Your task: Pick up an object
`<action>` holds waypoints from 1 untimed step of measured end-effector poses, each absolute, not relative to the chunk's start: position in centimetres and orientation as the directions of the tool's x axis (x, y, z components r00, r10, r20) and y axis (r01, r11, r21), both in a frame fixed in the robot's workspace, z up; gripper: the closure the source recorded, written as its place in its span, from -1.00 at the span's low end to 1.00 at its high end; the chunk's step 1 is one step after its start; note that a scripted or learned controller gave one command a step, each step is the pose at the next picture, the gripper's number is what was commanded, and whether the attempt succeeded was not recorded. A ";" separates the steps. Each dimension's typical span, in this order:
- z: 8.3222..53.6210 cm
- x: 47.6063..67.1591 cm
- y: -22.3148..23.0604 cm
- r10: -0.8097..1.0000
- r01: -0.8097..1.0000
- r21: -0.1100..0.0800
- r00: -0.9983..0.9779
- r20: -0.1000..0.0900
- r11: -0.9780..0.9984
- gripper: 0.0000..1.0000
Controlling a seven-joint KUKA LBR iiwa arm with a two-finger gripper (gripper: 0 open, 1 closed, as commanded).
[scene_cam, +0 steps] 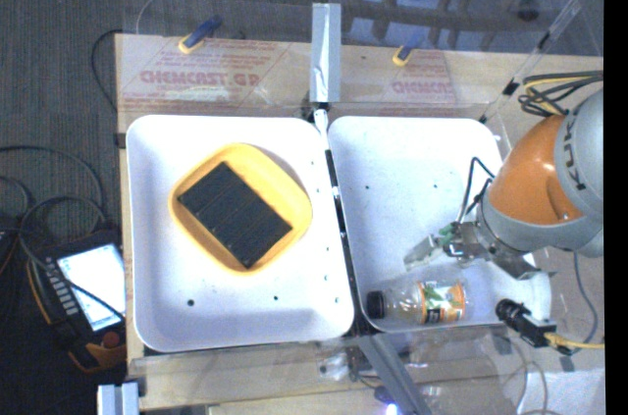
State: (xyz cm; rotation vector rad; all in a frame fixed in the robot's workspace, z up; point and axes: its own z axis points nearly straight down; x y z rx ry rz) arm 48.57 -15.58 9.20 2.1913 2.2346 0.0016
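- You are looking down at two shallow white bins side by side: the left bin and the right bin.
- In the left bin you see a yellow dish lying near the middle, with a dark, flat, ribbed square pad resting on it, turned at an angle to the bin walls.
- In the right bin a clear plastic bottle lies on its side along the near wall. Its dark cap points toward the wall between the two bins, and an orange and green label wraps its middle.
- The arm comes in from the right of the view, its orange band sitting over the right edge of the right bin.
- The gripper reaches into the near right part of the right bin, its pale tip just above the bottle in the view and close to it.
- You cannot tell from this angle how far apart the gripper's tips stand, nor whether they touch the bottle; nothing shows clearly between them.
- Behind the bins a clear sheet with red lettering lies on the bench, with two small clamps on it, the left clamp and the right clamp.
- On the floor at the left edge you see a handheld control pad with a lit screen, with cables running to it.
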 end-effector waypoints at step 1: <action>9.8 48.3 -20.4 0.988 0.988 -0.002 0.152 -0.001 -0.152 -1.00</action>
